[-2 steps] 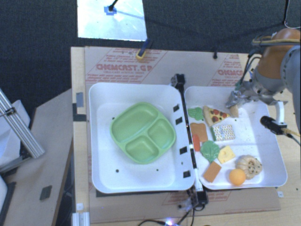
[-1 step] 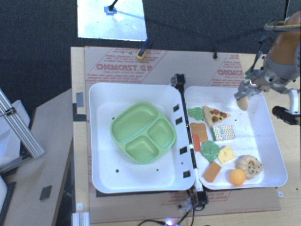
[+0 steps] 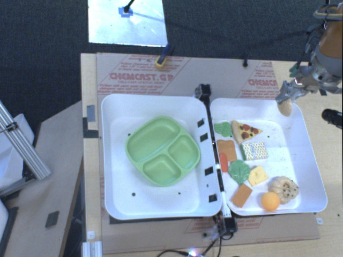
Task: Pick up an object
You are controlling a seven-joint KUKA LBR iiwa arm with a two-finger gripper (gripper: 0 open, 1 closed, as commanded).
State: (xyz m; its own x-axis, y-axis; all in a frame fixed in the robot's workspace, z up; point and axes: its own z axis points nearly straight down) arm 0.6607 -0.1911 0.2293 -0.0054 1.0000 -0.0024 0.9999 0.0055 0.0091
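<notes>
Toy food pieces lie loose in the right bin (image 3: 313, 159), any one of which would satisfy the task. Noted: pizza slice (image 3: 246, 130) near the bin's far side, green leaf piece (image 3: 222, 128) just beside it, a patterned white block (image 3: 255, 151), an orange-brown slab (image 3: 226, 152) along the divider, a second green piece (image 3: 239, 171), a yellow cheese wedge (image 3: 258, 175), an orange block (image 3: 241, 195), an orange ball (image 3: 270, 201) and a cookie (image 3: 284, 188) touching or nearly touching it. The left bin (image 3: 115, 143) holds a green compartment plate (image 3: 163, 151), tilted in plan.

Gripper (image 3: 286, 101) sits over the far right corner of the right bin, arm reaching in from the right. A small tan, rounded thing (image 3: 285, 108) shows right at its tip. From this angle I cannot tell whether that is an object pinched between the fingers or part of the tool, nor whether the fingers are apart or closed.

Judgement: if nothing is held, the pick is yet to come. Best candidates look like the pizza slice and the orange ball, each with some clear floor on at least one side. The cluster by the divider is crowded, so fingers coming down there risk landing on a neighbour. The ball may roll, so centre over it. For flat pieces, straddle the narrow dimension and descend fully to the bin floor before closing.
</notes>
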